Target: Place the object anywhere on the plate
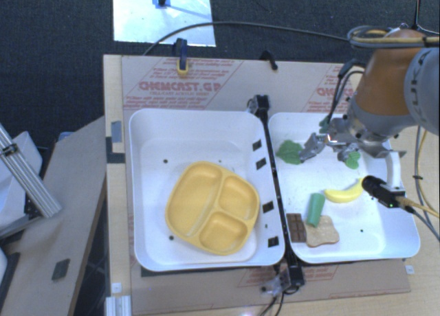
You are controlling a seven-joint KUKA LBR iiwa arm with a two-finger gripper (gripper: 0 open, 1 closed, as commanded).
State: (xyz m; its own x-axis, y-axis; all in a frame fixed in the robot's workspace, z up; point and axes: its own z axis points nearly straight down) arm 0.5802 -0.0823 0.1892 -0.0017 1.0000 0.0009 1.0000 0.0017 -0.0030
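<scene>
While the yellow plate (213, 207) sits bare in the left bin (148, 136), a little toward that bin's near right corner with its three compartments holding nothing, everything that could go on it lies across the divider in the right bin (395, 239). Against that bin's near left corner a brown chocolate bar (295, 227) lies along the wall, touching a tan toast slice (321, 233), and a green cylinder (315, 209) stands tilted just above the toast. Further back, near the left wall, a green leafy piece (290, 151) lies just beside the tip of the gripper (331, 144), and a yellow banana (344, 193) rests toward the middle of the bin, its long axis running roughly left to right with the ends curling upward. A second bit of green (353, 161) shows under the gripper's right side. The jaws stand spread apart over the back half of the right bin, with nothing visibly between them. Which object the arm means to take is not certain, but the leafy piece looks likeliest: it lies just to the left of the jaws, on the plate's side, so the coming move is probably a short shift left and down before any carry across the divider.
</scene>
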